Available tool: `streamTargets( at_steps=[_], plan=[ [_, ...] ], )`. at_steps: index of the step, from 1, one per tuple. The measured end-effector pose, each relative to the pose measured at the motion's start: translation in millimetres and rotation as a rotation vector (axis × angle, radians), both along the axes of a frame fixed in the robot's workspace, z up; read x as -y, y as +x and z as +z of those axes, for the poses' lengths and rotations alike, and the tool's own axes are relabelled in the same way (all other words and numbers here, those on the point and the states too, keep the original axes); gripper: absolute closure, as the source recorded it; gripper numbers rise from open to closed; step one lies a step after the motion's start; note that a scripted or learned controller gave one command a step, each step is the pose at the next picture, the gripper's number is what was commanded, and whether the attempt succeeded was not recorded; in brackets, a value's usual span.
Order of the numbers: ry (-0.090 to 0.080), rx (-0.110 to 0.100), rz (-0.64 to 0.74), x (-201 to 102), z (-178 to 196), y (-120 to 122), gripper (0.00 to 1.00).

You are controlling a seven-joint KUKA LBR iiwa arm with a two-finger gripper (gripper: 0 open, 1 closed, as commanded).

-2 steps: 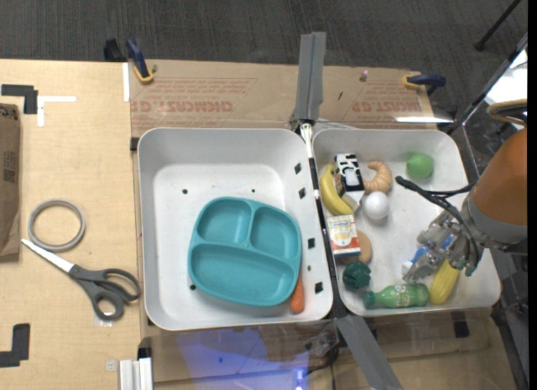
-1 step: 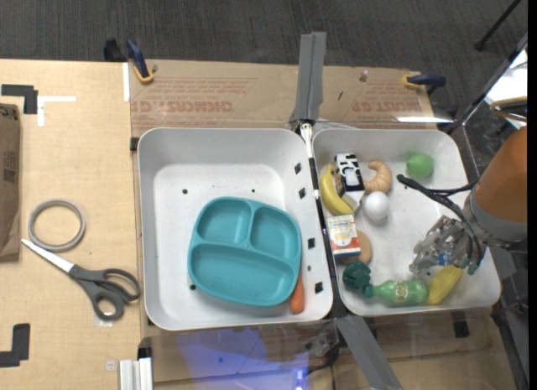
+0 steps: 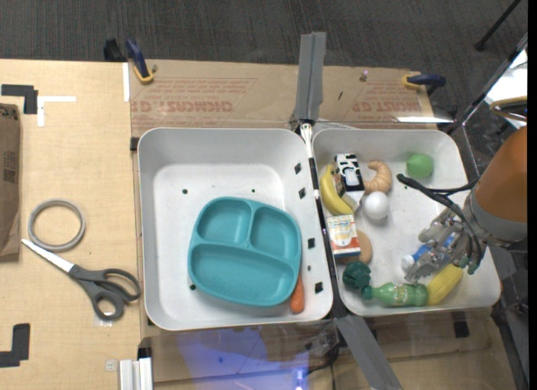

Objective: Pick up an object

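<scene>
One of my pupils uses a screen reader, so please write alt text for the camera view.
A grey robot arm's end effector reaches into the right bin, low among toy foods including a banana, a white ball and a green bottle. The left bin holds a teal divided plate. Scissors and a tape roll lie on the bench.

A roll of tape (image 3: 56,223) is seen lying flat on the tabletop (image 3: 75,145), at nine o'clock of the bins. Grey-handled scissors (image 3: 84,278) are laid just at its five o'clock. A brown paper bag (image 3: 8,180) is cut off by the left edge.
</scene>
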State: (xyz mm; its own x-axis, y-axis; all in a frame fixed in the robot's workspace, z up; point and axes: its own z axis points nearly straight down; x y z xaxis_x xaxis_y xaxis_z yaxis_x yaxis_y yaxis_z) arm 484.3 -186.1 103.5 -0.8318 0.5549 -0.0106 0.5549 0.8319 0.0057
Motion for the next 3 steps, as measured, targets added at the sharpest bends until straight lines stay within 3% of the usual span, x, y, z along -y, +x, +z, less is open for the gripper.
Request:
streamTargets(
  at_steps=[1, 2, 3],
  plan=[
    [-0.007, 0.005, 0.129, 36, -7, -1, 0.00],
    [0.001, -0.011, 0.115, 3, -12, -6, 0.00],
    [-0.001, -0.011, 0.242, -3, -12, -6, 0.00]
  ],
)
